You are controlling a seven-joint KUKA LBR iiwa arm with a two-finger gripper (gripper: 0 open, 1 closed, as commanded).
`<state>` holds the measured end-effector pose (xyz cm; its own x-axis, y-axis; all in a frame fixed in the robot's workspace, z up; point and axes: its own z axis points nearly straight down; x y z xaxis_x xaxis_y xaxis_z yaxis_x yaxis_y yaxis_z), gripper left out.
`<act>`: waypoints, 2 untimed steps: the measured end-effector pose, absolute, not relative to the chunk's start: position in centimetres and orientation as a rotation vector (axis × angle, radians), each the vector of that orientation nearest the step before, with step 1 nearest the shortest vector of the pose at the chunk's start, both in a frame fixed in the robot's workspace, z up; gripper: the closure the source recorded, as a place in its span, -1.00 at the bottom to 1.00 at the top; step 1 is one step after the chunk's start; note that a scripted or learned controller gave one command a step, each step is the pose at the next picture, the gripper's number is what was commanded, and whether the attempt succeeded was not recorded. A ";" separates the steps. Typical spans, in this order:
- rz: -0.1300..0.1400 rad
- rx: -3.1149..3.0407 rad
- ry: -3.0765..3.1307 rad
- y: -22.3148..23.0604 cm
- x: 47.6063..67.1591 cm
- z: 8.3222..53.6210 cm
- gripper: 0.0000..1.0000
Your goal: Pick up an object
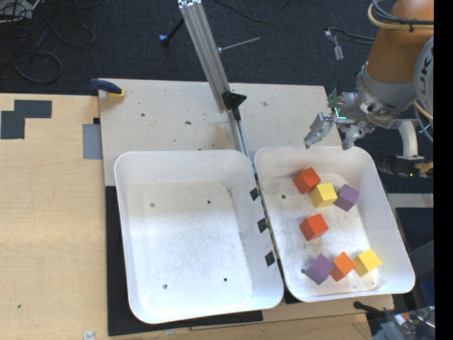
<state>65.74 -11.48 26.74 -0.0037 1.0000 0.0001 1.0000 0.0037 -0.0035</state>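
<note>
Pale wooden table (49, 211) bearing two shallow white bins: left bin (127, 190), right bin (382, 190) holding seven small blocks, orange cube (306, 180) nearest. Claw (333, 134) hangs open, empty, over the far rim. Step: approach. Next: descend onto one block.

We see two bins side by side. The left bin (134, 190) sits beside the right bin (386, 197), which holds seven blocks: four (324, 194) toward its far end, three (343, 265) in a row near its front edge.
</note>
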 end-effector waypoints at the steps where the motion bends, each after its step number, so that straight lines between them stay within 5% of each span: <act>1: 0.008 -2.216 -2.217 -10.9 65.0 22.0 -1.00; 2: 0.009 -2.217 -2.216 -11.2 65.3 15.6 -1.00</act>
<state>65.28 -11.25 15.64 0.0003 1.0000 0.0010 1.0000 -0.0003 -0.0093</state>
